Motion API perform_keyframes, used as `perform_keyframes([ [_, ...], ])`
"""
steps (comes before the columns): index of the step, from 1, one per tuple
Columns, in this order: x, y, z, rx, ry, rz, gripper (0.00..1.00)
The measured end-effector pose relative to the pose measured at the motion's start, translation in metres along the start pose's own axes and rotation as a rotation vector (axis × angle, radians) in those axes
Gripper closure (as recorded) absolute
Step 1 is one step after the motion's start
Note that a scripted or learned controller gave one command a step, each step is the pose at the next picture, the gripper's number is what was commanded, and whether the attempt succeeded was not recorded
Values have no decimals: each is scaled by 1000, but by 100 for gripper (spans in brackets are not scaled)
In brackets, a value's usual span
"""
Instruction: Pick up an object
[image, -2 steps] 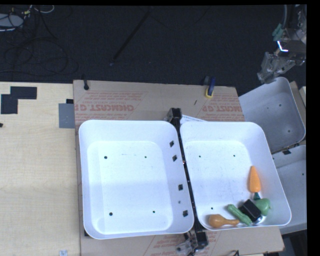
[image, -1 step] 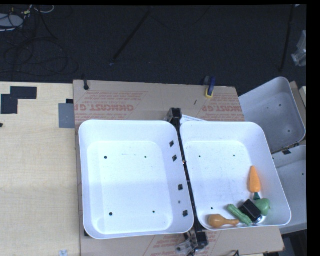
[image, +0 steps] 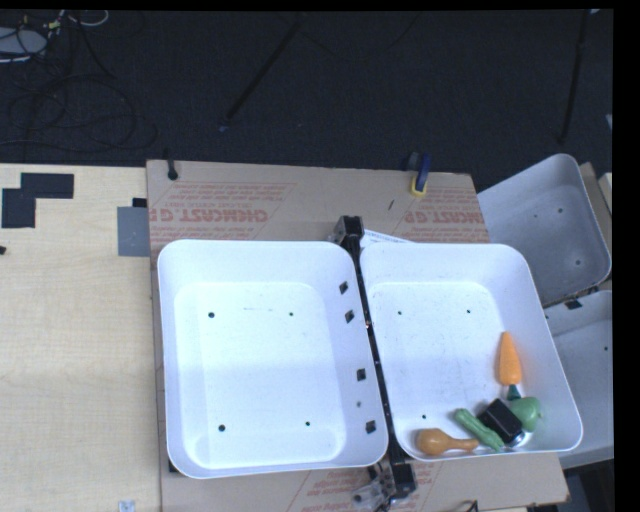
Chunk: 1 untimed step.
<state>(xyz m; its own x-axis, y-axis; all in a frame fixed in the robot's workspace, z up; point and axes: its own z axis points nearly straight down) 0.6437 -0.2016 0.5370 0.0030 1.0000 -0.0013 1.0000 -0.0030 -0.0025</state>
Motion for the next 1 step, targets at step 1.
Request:
perform_keyframes([
  [1,-12,0,0,-1,1,-2,100],
])
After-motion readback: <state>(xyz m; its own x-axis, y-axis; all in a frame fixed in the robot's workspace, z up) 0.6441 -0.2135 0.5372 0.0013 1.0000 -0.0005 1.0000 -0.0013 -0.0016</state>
